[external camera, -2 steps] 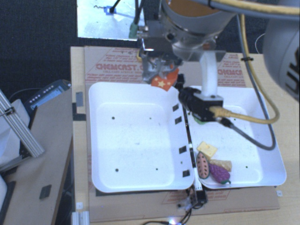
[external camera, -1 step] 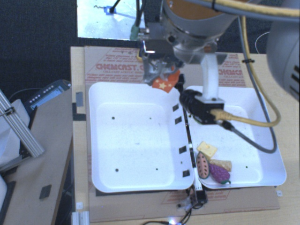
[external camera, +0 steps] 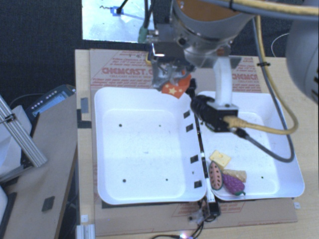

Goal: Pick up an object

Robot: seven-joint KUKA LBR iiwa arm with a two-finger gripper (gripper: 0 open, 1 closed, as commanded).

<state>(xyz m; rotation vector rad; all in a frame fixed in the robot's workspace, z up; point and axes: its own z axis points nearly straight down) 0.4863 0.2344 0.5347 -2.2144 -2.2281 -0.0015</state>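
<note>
My gripper (external camera: 172, 83) hangs over the far edge of the left bin (external camera: 114, 193), near the divider between the two bins. An orange object with a yellow star (external camera: 176, 89) sits between its fingers, lifted above the bin rim, so the gripper is shut on it. In the right bin's (external camera: 284, 183) near left corner lie a yellow cracker-like piece (external camera: 220, 159), a watermelon slice (external camera: 216, 176), a purple grape bunch (external camera: 233, 183) and a tan piece (external camera: 239, 174).
A black box with a yellow cable (external camera: 218, 116) hangs from the arm over the right bin's far left part. A grey device (external camera: 50, 99) and metal rails (external camera: 20, 138) stand on the side bench at the left.
</note>
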